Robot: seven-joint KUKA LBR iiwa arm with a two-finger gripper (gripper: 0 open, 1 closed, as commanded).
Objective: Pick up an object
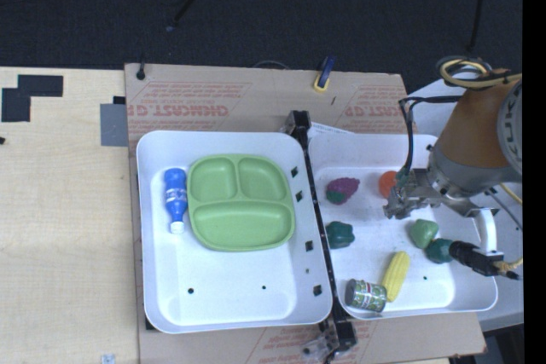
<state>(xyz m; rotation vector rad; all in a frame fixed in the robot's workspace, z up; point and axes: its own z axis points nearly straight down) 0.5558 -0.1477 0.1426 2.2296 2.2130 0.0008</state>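
Note:
The right bin (367, 159) holds a purple piece (343, 189), an orange-red piece (388, 181), two dark green pieces (339, 234) (439, 250), a light green piece (422, 232), a yellow corn cob (395, 273) and a small tin can (368, 296). My gripper (399, 205) hangs low over the bin's middle right, just below the orange-red piece and up-left of the light green piece. The arm's body hides much of it.
In the left bin (162, 286) lie a green divided plate (240, 202) and a blue bottle (175, 198) with a white cap. A black clip divider (312, 209) separates the bins. Cables and the arm (478, 136) crowd the right side.

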